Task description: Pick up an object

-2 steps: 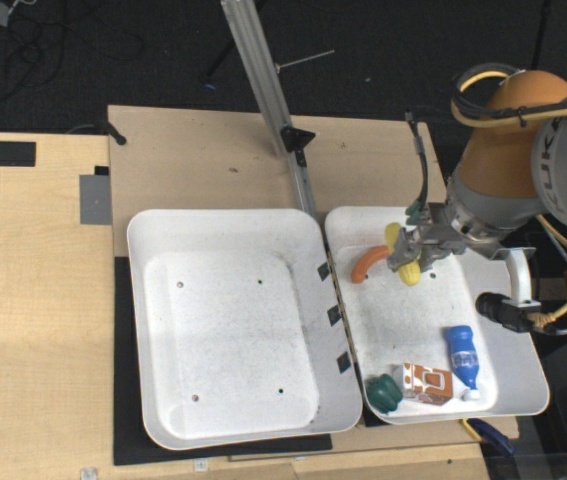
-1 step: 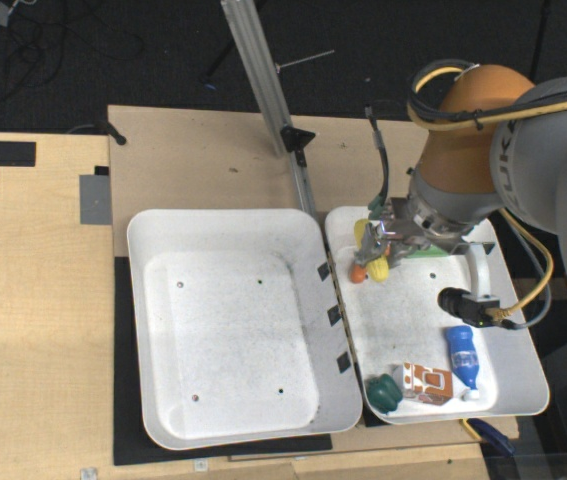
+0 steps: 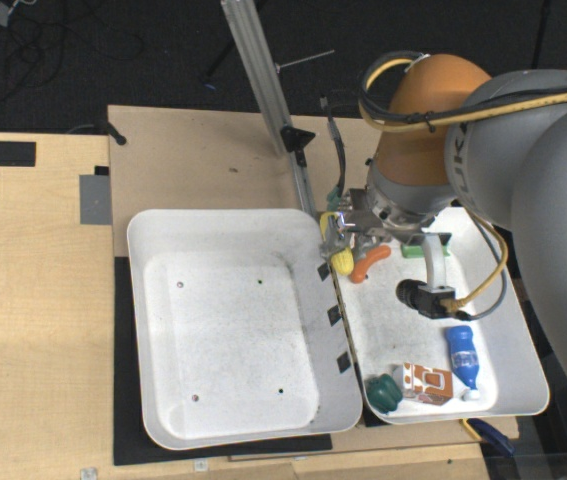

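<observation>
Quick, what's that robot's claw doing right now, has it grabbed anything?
Gripper: low in the right bin, by the yellow and orange pieces; whether it has grabbed anything cannot be told.

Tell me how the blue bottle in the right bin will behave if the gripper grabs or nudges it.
The blue bottle lies on its side near the bin's front edge, so a sideways nudge would probably make it roll. It looks small and plastic, likely light and fairly stiff. Its smooth rounded body may slip between the fingers. The orange-and-white carton lying close beside it could get bumped.
</observation>
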Tool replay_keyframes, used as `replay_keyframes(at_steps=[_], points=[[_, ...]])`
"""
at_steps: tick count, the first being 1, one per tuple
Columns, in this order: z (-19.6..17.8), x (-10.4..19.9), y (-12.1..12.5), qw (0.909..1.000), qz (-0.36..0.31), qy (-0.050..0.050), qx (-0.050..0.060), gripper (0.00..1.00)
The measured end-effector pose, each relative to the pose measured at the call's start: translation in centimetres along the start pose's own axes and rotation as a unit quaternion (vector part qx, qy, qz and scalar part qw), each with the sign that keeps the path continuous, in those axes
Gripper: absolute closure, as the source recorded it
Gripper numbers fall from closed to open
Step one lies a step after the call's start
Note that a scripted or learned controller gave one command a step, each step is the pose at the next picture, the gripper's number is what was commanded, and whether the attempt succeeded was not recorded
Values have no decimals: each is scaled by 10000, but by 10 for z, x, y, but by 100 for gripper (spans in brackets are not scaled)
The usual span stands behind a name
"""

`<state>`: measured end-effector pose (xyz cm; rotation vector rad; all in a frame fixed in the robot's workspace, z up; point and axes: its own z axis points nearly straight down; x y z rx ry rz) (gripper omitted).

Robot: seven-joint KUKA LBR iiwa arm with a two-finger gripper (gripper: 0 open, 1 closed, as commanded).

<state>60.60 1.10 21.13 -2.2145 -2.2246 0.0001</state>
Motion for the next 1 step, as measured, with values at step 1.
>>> replay_keyframes(at_steps=[1], points=[[-2,45,1,10000,1,-3,0,100]])
